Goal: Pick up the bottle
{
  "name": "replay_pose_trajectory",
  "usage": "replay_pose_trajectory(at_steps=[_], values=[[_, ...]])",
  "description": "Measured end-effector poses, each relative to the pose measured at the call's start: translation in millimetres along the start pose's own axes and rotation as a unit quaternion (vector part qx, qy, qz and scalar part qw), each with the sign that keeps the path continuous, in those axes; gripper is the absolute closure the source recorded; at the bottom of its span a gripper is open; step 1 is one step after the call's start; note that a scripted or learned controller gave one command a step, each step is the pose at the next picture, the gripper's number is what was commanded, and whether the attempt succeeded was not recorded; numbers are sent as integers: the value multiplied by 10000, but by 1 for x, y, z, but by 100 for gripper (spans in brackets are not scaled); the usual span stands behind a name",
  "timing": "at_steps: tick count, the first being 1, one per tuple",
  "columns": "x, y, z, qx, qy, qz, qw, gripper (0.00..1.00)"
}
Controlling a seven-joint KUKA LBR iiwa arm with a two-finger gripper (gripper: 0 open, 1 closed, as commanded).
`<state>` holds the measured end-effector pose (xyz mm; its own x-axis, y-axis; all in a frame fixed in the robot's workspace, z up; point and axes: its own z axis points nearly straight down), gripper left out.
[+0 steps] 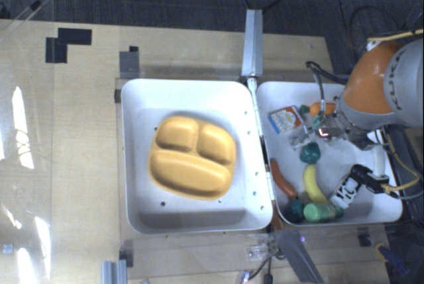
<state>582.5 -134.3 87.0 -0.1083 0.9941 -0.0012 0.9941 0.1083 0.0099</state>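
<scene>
One pincer (317,132) hangs over the upper middle of the right bin (391,213), and at this slant the view does not settle whether it is spread or closed; nothing can be seen gripped in it. Just below it lies a dark green round thing (309,154), and below that a yellow banana (313,183).

Taking the banana as landmark, the green bottle (320,212) lies on its side just below the banana's lower end, against the bin's near wall. A darker green lump (295,211) sits touching or nearly touching the bottle's left end. A red sausage-shaped thing (283,182) lies to the left of the banana, along the wall between the bins. A black-and-white item (348,189) rests to the right of the banana. A small printed carton (285,119) lies above and left of it, beside the pincer.

The step in hand looks like the approach: the bottle is untouched, well apart from the pincer. The next move probably calls for travel toward the near wall, then a descent across the bottle's narrow width. The banana tip, the dark lump and the wall crowd it, so a finger may well land on a neighbour.

The left bin (132,210) holds a big yellow moulded shape (192,155), far left of the banana, no hindrance.
</scene>
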Motion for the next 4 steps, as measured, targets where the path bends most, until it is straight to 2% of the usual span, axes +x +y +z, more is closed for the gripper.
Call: replay_pose_trajectory(at_steps=[1,2,3,4], values=[[39,-3,-1,-9,-9,-871,9962,0],[-13,-48,-1,1,-10,-518,9987,0],[-19,-68,-1,-16,2,150,9999,0],[-19,-66,-11,-35,0,135,9999,100]])
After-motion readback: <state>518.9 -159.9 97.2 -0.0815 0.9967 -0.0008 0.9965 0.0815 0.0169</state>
